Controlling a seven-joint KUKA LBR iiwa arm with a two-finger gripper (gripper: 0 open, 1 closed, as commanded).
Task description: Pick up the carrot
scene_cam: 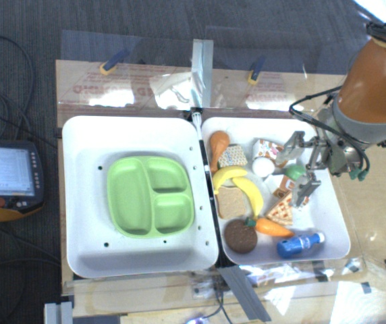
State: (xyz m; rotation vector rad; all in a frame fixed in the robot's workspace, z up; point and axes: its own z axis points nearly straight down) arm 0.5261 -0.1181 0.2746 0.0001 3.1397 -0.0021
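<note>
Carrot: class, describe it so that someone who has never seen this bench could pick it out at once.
Look in the right bin, the one crowded with toy food, beside the bin holding the green tray. Near its front edge lies the carrot, between the brown round patty and the blue bottle, just below the banana. It is the small orange tapered piece with a green tip.

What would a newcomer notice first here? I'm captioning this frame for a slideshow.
The bright green divided plate sits alone in the left bin. The right bin is crowded with toy food: a yellow banana, the carrot near the front and a blue bottle. The end effector hangs over that bin's right side.
</note>
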